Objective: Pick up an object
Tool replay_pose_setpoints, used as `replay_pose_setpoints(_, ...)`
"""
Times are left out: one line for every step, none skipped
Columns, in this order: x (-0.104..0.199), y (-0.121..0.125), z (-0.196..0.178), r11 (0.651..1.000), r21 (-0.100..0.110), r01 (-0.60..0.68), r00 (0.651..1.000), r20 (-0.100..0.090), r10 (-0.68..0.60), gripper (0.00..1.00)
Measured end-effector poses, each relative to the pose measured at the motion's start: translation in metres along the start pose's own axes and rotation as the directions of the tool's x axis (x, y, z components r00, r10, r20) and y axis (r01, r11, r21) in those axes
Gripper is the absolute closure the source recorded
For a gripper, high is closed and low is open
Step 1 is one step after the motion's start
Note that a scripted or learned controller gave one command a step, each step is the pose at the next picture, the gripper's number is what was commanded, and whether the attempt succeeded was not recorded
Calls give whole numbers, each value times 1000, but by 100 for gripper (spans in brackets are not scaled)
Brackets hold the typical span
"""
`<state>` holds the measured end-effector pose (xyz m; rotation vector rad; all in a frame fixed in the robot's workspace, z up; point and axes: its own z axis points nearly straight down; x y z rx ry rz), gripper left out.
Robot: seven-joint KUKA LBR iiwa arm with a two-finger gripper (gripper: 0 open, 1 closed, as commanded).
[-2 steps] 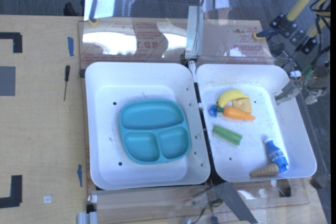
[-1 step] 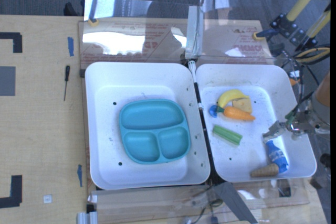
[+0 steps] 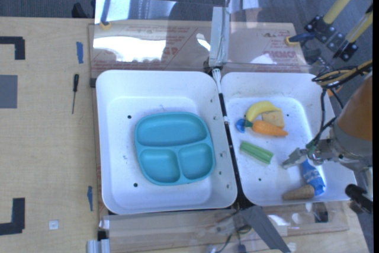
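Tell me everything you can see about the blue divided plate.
The blue divided plate is a light teal tray that looks like plastic, with rounded corners and three compartments: one long one at the top, two smaller ones below. It lies flat in the middle of the left bin, slightly rotated, touching only the bin floor.

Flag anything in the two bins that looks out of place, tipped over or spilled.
Nothing stands out. The blue divided tray lies flat in the left bin. In the right bin, the banana, carrot, green piece, blue item and brown cone lie loose, with the gripper beside the blue item.
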<state>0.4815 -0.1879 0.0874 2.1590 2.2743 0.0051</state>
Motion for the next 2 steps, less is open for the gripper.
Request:
replay_pose_setpoints(-1, 2, -11, 1000, -7, -1, 1000, 3, 1, 100)
replay_pose_setpoints(79, 12, -94, 998, -3, 63, 998, -3, -63, 100)
